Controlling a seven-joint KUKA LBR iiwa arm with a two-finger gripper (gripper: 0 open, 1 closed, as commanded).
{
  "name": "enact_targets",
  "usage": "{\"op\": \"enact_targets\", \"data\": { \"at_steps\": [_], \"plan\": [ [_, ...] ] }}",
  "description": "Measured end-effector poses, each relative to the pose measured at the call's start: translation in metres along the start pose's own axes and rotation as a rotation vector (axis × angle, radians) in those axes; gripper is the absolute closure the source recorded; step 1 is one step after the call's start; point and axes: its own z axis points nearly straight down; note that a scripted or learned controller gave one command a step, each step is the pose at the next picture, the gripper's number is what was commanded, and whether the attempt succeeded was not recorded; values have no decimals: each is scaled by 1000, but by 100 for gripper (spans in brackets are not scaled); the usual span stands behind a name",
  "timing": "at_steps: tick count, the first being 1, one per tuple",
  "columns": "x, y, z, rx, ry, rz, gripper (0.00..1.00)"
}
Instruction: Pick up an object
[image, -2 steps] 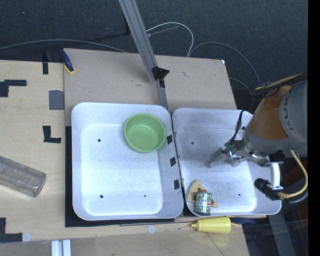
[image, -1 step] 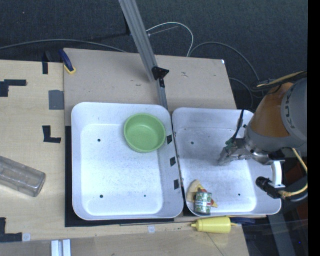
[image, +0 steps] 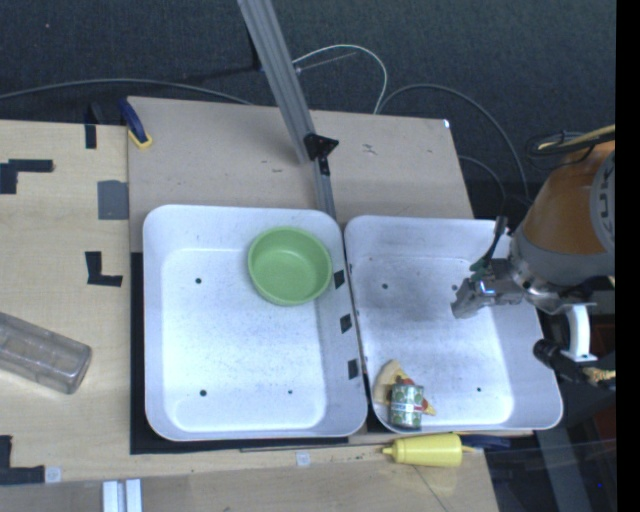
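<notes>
Yellow bottle (image: 432, 450) lying on bench edge, just outside right bin (image: 520, 400). Gripper (image: 468, 300) low over right bin; jaw state unreadable. Small can (image: 406, 404) in near-left corner, well apart from gripper. Risk: wall blocking grasp, can rolling. Green bowl (image: 289, 265) in left bin (image: 175, 330).

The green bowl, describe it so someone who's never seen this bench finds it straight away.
Find the two white bins side by side and take the left bin. The bowl sits near its top right corner. It is round and pale green, unlike the small can in the other bin.
</notes>
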Motion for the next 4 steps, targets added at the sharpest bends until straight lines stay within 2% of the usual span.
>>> {"op": "enact_targets", "data": {
  "at_steps": [2, 4],
  "plan": [
    [1, 13, -112, -2, -1, -1, 100],
    [108, 45, -114, 4, 2, -5, 100]
  ]
}}
